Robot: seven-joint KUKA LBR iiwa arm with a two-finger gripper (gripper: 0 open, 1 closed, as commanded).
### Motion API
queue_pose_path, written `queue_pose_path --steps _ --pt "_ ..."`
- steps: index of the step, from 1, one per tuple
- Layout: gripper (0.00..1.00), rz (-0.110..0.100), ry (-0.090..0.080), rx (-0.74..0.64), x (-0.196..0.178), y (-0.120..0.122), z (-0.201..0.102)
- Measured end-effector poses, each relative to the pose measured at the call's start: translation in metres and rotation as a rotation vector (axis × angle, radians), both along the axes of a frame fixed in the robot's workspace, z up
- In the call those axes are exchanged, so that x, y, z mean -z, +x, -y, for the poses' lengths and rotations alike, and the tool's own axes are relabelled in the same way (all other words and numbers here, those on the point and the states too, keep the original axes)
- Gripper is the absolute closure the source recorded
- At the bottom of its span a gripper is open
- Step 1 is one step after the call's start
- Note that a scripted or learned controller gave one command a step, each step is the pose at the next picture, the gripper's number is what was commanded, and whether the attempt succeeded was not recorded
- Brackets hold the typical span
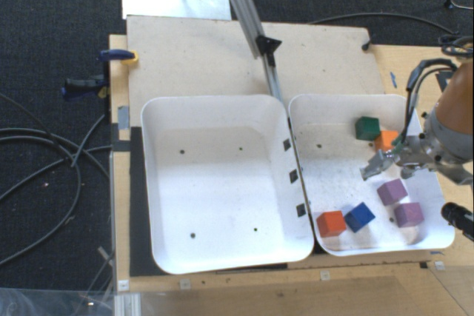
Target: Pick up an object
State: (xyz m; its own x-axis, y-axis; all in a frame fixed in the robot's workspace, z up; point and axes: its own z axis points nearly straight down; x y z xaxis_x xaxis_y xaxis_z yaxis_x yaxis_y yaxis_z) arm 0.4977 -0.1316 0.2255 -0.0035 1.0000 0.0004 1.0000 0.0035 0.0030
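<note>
1. While the gripper (379, 161) hangs low in the right bin (326, 122), I cannot tell its state.
2. Just beside it lies an orange block (386, 139), touching a green block (367, 128).
3. It looks light, rigid and smooth; opposite flat faces should grip best.

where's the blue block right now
The blue block lies in the right bin, near its front edge in the camera view, right beside the red-orange block and left of the two purple blocks.
</note>
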Motion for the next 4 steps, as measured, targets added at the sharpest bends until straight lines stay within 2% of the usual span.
queue_pose_path --steps 1,2,3,4 --pt "0.0 -0.001 -0.005 0.006 0.045 0.059 0.081" --pt "0.0 -0.01 0.001 -0.006 0.137 0.148 0.082" --pt "0.0 -0.003 -0.001 -0.001 0.135 0.12 0.055" --pt "1.0 0.002 -0.004 -0.005 0.123 0.122 0.057"
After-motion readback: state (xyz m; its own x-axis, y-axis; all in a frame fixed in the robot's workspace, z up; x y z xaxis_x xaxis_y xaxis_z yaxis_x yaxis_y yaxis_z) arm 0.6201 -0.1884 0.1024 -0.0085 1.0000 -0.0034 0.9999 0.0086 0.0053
